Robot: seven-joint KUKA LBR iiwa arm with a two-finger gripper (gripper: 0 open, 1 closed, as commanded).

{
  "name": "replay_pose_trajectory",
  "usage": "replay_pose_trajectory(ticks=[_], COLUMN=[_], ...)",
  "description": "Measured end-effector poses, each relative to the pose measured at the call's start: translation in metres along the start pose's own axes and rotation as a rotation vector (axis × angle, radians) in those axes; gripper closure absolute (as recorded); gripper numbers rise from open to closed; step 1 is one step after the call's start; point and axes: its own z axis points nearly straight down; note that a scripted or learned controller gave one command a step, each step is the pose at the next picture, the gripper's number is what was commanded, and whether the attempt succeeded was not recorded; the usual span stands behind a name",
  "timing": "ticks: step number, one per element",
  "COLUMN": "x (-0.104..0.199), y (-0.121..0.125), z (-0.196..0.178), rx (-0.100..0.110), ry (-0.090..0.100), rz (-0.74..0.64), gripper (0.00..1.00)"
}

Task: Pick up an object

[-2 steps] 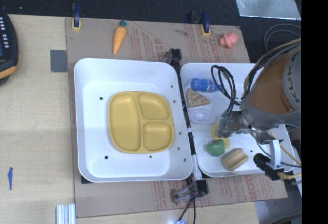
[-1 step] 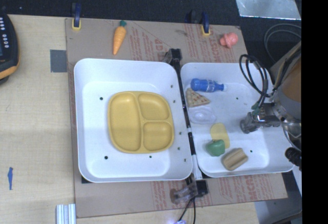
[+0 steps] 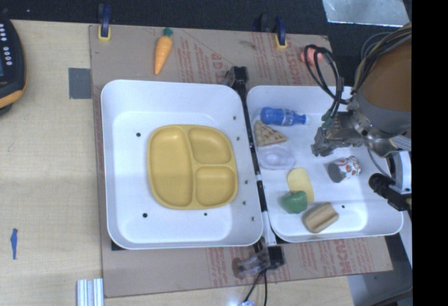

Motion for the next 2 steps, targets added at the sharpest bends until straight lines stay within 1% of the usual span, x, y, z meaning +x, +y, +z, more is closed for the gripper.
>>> replay_pose_trajectory(ticks=[1,2], x=[-0.003,-0.011], y=[-0.003,-0.031], z=[0.002,0.12], rx=[0.006,0.015], ry=[-0.001,0.001], rz=[0.005,0.007], gripper=[0.0,0.0])
